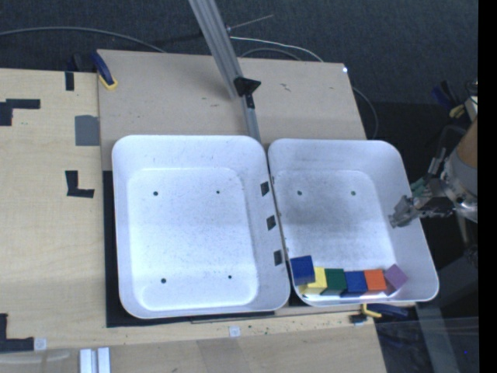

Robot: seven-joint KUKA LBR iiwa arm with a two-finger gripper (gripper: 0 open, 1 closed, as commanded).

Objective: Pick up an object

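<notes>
With the hand (404,210) at the right bin's (326,158) right rim, its state impossible to tell, it should travel toward the lower right and drop squarely onto one block (302,269) in the row along the bottom wall.

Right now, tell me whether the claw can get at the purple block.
Probably yes. The claw sits above the right bin's right rim, and the purple block lies exposed at the end of the row, though tight against the bin wall.

Blocks (345,279) line the near wall of the right bin (388,162), beside the left bin (124,162)
</notes>
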